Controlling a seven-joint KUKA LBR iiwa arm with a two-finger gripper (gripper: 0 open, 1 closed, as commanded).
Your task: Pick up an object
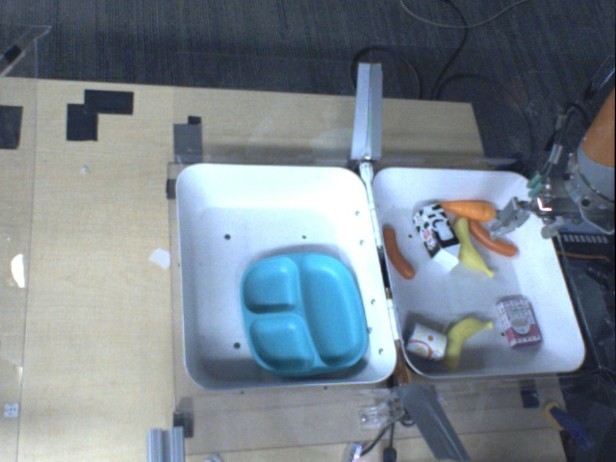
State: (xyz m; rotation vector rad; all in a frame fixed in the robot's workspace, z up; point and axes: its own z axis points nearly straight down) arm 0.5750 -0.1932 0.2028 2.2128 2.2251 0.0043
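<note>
The right bin (568, 301) holds several small items. An orange carrot (467, 210) lies near its back, beside a black-and-white spotted toy (436, 227). A yellow banana (474, 250) and an orange-red sausage shape (497, 244) lie just in front of the carrot. My gripper (511, 217) reaches in from the right, low over the bin, right at the carrot's right tip and above the orange-red piece. Nothing visibly sits in its grasp.
A red sausage (397, 252) lies by the right bin's left wall. A second banana (465, 334), a small cup (425, 342) and a red-white can (517, 320) lie near the front. The left bin (221, 210) holds a blue divided plate (303, 311).
</note>
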